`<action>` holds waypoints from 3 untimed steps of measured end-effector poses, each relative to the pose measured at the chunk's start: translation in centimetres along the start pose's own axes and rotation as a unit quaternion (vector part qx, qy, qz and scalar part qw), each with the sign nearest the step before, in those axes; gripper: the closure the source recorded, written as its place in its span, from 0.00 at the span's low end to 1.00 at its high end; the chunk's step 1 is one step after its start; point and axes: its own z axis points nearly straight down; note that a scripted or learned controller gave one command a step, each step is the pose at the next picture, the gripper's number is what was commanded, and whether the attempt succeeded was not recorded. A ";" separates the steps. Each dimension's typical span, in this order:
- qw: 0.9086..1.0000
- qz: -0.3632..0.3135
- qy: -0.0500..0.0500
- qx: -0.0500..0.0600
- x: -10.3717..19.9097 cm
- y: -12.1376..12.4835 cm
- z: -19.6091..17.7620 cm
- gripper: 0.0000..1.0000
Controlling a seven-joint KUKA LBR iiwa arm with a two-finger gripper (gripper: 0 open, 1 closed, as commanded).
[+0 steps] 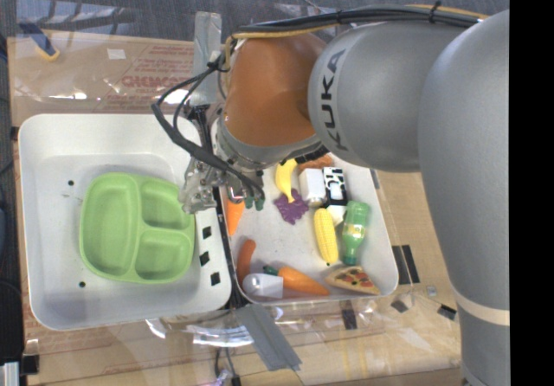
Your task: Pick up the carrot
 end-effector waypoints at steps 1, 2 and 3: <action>0.995 -0.098 0.000 0.002 -2.7 -8.9 -0.8 1.00; 0.998 -0.062 0.002 0.000 3.6 -3.6 0.0 1.00; 0.973 -0.231 0.002 0.001 5.5 -12.0 0.3 1.00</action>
